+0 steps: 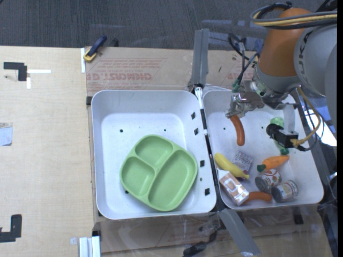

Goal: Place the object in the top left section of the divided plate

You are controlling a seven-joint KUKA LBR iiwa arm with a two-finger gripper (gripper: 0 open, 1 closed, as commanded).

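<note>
A green divided plate (159, 171) lies in the left bin (107, 143), tilted diagonally, with nothing in its three sections. My gripper (236, 111) hovers over the back left of the right bin (311, 165). It is shut on the top end of a red-orange sausage (239, 131). The sausage hangs down from the fingers, near the wall between the bins.
The right bin holds a banana (229, 164), a small packet (244, 158), a carrot (274, 162), two cans (266, 182) (286, 190), a snack box (234, 189) and a green item (276, 124). A raised divider wall (202, 127) separates the bins.
</note>
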